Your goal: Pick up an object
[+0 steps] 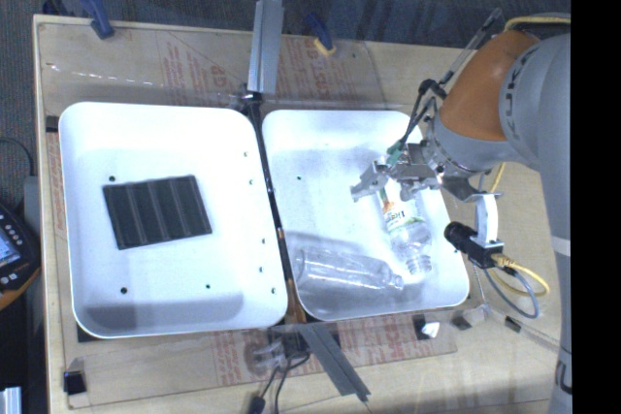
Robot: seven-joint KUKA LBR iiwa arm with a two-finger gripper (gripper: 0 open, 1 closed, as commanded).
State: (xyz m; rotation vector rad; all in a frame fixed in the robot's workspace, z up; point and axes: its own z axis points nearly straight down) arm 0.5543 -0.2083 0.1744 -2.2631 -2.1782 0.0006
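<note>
The jaws (393, 181) hang low over the right bin (320, 150), and whether they are released or clenched I cannot tell, because the metal of the wrist hides their tips at this slant. Just below them, and seemingly touching or nearly so, lies a small clear bottle (405, 230) with a white and orange label, its neck pointing away from the jaws toward the bin's near rim. To do this step well, I judge the jaws should straddle the bottle across its narrow width, near the labelled middle rather than the tapered neck, and close only once both sides are bracketed; clear, round plastic is likely to roll or squirt out if pinched off-centre. Further out, down and left of the jaws, a larger clear bottle (344, 270) lies on its side. Well to the left, the other bin (87, 131) holds a dark ridged tray (156, 210).
</note>
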